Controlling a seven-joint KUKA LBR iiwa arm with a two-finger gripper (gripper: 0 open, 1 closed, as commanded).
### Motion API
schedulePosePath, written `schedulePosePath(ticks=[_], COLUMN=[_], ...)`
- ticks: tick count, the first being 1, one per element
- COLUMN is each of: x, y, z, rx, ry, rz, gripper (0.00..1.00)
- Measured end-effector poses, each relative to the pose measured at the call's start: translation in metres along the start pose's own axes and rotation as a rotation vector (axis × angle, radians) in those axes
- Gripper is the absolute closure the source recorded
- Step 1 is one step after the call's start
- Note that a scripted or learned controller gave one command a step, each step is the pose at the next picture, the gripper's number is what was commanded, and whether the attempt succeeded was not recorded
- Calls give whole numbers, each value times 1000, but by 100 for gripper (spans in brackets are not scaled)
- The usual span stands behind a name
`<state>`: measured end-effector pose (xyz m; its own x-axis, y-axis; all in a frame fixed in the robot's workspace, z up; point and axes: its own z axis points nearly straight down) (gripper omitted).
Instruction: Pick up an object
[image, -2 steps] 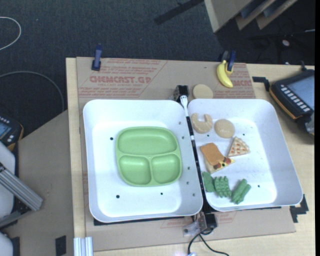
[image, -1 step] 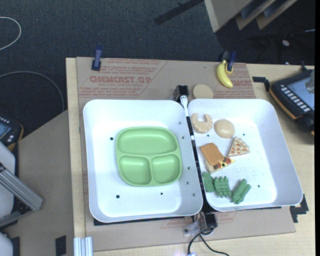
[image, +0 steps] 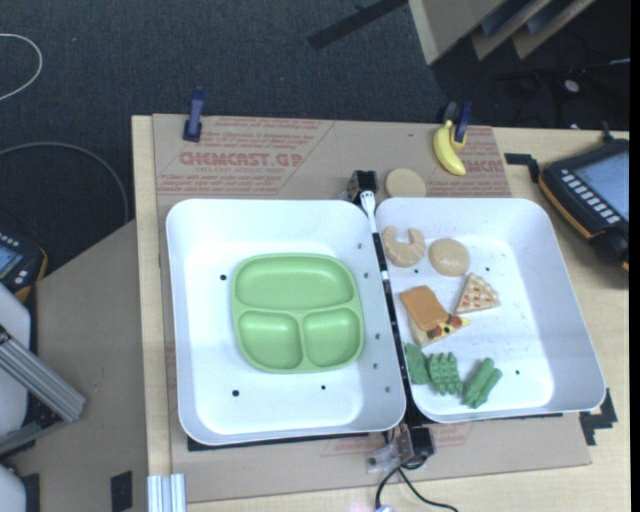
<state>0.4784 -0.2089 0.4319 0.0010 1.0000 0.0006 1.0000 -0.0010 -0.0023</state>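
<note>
From here I cannot tell how my claw stands. On the table, the left bin carries a smooth green three-compartment tray, while the right bin holds small toy foods: bumpy green pieces at six o'clock, a toast slab at its middle. A pizza wedge lies just toward three o'clock of the toast, with a round tan cookie at twelve.

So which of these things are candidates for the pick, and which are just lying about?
Candidates, in the right bin:
croissant piece
round cookie
pizza slice
toast piece
green vegetable pieces

Lying about:
green divided tray
banana
tan disc
blue clamp
</note>
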Motion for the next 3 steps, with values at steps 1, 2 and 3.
schedulePosePath(ticks=[1, 2, 3], x=[78, 40, -16], y=[25, 0, 3], z=[-109, -16, 264], rx=[-16, 2, -9], ry=[-4, 1, -2], rz=[-8, 1, 1], gripper=[100, 100, 100])
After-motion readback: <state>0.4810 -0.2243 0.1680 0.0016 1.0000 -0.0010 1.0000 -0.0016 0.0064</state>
